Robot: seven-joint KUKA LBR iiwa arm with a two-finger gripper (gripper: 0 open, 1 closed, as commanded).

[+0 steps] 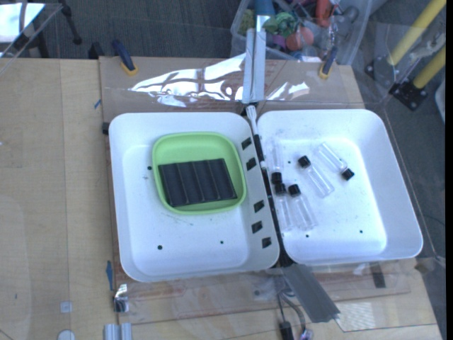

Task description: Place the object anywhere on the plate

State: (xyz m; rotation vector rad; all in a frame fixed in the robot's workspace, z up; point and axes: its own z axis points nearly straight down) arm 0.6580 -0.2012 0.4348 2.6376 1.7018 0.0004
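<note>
A lime-green square plate with rounded corners lies in the left white bin, toward its back. A flat black ribbed slab rests on the plate and covers most of its floor, tilted slightly. In the right white bin, several clear plastic vials with black caps lie scattered near the left side. One vial is at the back, another vial lies mid-bin, and a third vial lies nearer the front.
A divider wall with black clips runs between the bins. Crumpled clear film lies behind them, and a clear box of colourful toys stands at the back. Cables and grey tape sit by the front edge.
</note>
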